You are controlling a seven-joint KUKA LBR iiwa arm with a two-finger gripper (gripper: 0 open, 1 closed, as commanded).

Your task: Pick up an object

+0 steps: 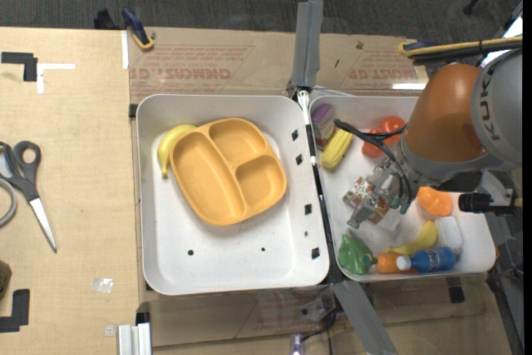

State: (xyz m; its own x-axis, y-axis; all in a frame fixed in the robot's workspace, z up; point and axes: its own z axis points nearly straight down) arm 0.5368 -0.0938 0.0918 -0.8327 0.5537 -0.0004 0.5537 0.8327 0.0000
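Two white bins sit side by side on the bench, and I am working in the right bin (490, 263), where nearly all the loose things lie. My gripper (371, 201) hangs low over the middle of that bin, nearer its left wall, with my arm reaching in from the right so the orange band (445, 114) covers much of the bin's far right part. How far my fingers stand apart I cannot tell; the metal parts blur together from above, and I see nothing clearly caught between them.

Any piece here would serve the task. Closest candidates: the yellow corn toy (337, 149) near the far left corner, the green toy (354, 254) in the near left corner, and along the near edge an orange and blue bottle (416, 262) lying on its side with a small yellow piece (421, 236) just behind it. An orange block (434, 201) lies toward the right edge, and a red-orange toy (384, 129) sits by the far wall, partly under my wrist.

The left bin (166, 262) holds a yellow divided plate (229, 170) with a banana (170, 144) tucked against its far left rim; I judge them too wide or too tightly nested for an easy grasp, which is why I am in the cluttered bin.
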